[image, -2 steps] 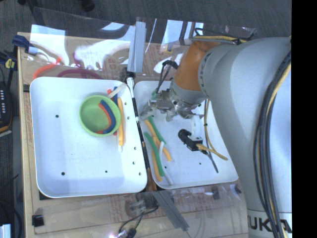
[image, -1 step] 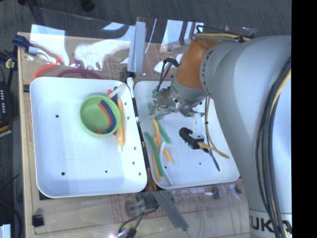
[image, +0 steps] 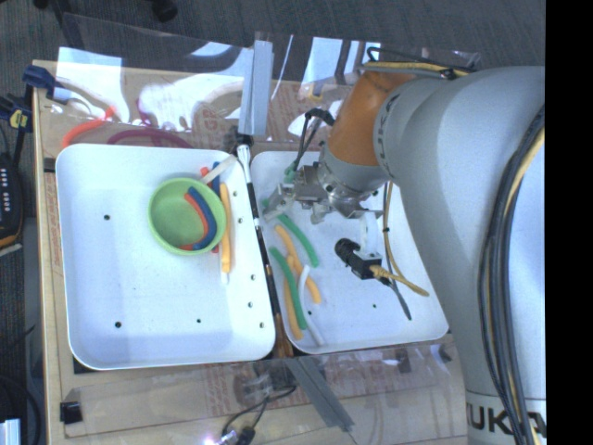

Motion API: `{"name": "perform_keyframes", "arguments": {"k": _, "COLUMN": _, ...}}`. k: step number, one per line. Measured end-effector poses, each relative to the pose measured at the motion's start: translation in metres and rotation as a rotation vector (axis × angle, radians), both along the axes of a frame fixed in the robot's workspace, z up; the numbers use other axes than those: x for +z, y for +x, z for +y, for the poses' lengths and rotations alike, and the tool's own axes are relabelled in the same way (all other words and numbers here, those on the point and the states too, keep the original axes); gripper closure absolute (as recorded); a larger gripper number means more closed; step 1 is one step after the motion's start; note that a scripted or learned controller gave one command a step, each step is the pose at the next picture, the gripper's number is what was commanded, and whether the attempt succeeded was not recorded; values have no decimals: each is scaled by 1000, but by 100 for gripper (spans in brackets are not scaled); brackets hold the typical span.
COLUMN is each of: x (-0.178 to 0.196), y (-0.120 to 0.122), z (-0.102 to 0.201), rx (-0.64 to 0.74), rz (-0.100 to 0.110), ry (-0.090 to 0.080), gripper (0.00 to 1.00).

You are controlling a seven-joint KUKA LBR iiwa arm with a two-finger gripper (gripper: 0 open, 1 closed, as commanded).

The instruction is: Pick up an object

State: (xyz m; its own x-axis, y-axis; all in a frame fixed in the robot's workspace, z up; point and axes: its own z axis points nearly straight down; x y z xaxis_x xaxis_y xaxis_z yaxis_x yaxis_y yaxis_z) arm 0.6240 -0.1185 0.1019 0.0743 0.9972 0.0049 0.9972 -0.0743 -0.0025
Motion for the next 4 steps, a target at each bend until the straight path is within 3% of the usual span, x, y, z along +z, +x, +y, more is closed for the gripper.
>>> {"name": "perform_keyframes", "arguments": {"k": 1, "x": -10, "y": -29, "z": 7, "rx": 37, "rz": -1, "ry": -8, "gripper": 0}}
{"name": "perform_keyframes", "arguments": {"k": 2, "x": 1, "y": -29, "z": 6, "rx": 39, "rz": 0, "ry": -9, "gripper": 100}}
{"name": "perform_keyframes", "arguments": {"k": 3, "x": 1, "y": -29, "z": 6, "rx": 40, "rz": 0, "ry": -9, "gripper": 0}}
{"name": "perform_keyframes", "arguments": {"k": 4, "x": -11, "y": -61, "z": 1, "rx": 94, "rz": 1, "ry": -4, "gripper": 0}}
